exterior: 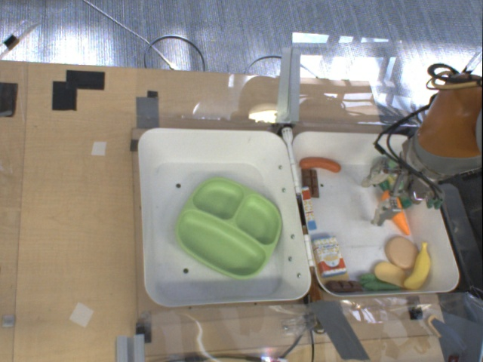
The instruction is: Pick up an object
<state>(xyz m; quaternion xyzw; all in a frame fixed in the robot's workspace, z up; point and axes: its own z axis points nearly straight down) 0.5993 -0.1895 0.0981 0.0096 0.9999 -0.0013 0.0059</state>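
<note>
We have the gripper (392,200) low in the right bin (355,153), near its right wall. Jaws look spread, fingers (382,214) pointing down and straddling a carrot (401,220); the orange tip pokes out just below the fingers. We can't tell if the pads touch it, and it doesn't read as lifted, so we don't call it held.

Step, as we judge it: final descent or just before closing on the carrot. Nothing is picked yet.

Around it: an egg (401,252) just below the carrot, a banana (419,266) beside it against the right wall, a potato-like lump (388,274) and something green (379,283) at the bottom edge. Further left: a sausage (320,164) near the top, a chocolate bar (310,182) below it, a small carton (329,256) lower down. The left bin (158,157) carries a green divided plate (229,226).

Next move calls for: close squarely across the carrot's width, then lift straight up. The carrot lies tilted and tapers, so we expect slip toward the thin end. Keep clear of the egg and the bin wall on the way up.
</note>
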